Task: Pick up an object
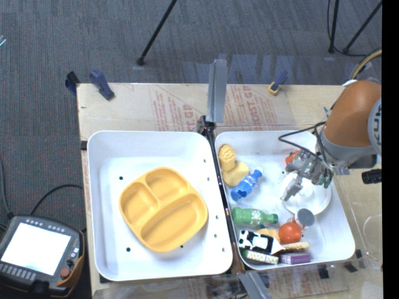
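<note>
My gripper point(297, 184) hangs low in the right bin point(346, 242), over the left part of a white dish point(317, 202). A red piece point(291, 159) lies just behind it. To its left are a yellow duck-like toy point(229, 164) and a blue bottle point(245, 185). A green bottle point(254, 216) lies in front of those. Near the front wall sit a red tomato point(289, 232), a grey disc point(305, 216), a black-and-white item point(257, 241) and a purple block point(294, 258). Nothing is seen held by the gripper.
The left bin point(106, 167) holds a yellow divided plate point(163, 208). A metal post point(217, 95) rises behind the seam between the bins. The arm's orange band point(353, 117) overhangs the right bin's far right corner. A tablet point(37, 249) lies off the bench, lower left.
</note>
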`<state>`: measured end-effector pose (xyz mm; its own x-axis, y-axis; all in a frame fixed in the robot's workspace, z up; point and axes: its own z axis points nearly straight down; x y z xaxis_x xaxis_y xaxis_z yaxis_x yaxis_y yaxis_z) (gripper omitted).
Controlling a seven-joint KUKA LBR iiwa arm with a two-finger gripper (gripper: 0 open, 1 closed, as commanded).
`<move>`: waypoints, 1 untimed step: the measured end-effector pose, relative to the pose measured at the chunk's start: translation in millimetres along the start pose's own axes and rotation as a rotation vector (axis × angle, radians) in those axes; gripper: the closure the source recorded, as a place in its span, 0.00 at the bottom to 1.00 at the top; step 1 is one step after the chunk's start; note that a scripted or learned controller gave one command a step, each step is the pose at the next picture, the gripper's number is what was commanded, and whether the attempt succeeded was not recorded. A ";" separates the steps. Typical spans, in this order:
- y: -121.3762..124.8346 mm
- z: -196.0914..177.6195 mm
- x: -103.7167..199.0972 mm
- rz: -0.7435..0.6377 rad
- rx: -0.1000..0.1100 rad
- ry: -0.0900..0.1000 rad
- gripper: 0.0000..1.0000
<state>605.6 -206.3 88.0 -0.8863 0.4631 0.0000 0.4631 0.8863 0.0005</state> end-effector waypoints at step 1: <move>32.7 -0.3 -17.5 -0.045 -0.002 -0.002 0.00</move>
<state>636.2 -185.4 88.3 -0.9064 0.4224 -0.0020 0.4224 0.9064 0.0023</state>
